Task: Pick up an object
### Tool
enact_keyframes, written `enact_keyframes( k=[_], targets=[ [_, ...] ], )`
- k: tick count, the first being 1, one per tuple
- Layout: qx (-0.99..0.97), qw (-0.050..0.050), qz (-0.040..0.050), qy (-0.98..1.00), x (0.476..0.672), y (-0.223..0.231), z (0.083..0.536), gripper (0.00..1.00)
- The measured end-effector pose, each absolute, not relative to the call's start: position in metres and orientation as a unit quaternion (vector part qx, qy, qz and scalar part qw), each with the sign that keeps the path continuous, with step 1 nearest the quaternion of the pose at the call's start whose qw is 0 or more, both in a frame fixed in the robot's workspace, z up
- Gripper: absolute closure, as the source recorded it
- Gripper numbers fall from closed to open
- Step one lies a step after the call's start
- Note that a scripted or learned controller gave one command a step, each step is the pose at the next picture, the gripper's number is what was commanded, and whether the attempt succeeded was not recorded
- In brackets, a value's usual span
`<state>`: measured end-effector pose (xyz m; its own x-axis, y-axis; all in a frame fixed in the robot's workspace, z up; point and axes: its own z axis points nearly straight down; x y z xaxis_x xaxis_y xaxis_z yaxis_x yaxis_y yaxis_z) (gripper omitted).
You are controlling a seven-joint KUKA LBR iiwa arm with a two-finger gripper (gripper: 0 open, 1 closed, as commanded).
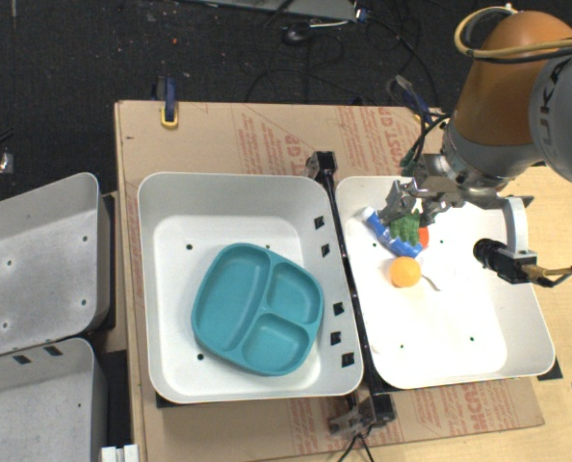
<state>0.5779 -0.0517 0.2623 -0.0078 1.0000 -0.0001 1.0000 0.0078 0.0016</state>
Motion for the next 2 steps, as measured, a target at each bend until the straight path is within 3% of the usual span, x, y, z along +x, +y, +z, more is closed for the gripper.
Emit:
enact_keyframes(
  k=[2],
  targets=[
    [0.705,0.001,0.0012,0.710,0.624,0.038,0.259,1.00]
  ],
)
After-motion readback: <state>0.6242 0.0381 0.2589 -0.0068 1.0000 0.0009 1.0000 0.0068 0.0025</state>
